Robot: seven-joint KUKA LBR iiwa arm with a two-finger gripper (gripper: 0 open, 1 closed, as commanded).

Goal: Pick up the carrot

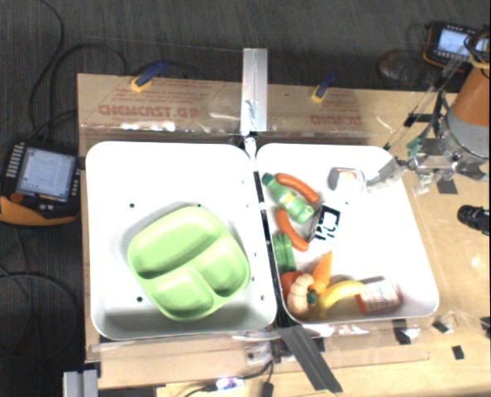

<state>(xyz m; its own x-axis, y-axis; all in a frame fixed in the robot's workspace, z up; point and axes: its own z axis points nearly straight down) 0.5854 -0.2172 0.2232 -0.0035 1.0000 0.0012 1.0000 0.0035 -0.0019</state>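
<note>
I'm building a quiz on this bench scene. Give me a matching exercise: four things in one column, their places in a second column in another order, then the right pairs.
Things:
1. green divided plate
2. banana
3. claw
4. carrot

Places:
A. at the right bin's upper right rim
B. in the left bin
C. near the right bin's front wall, beside a small bottle
D. in the right bin, just above the banana

Pairs: 1-B, 2-C, 3-A, 4-D

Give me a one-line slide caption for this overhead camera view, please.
Robot gripper hovers at the right bin, above the carrot among toy food; a green tray fills the left bin.
</note>
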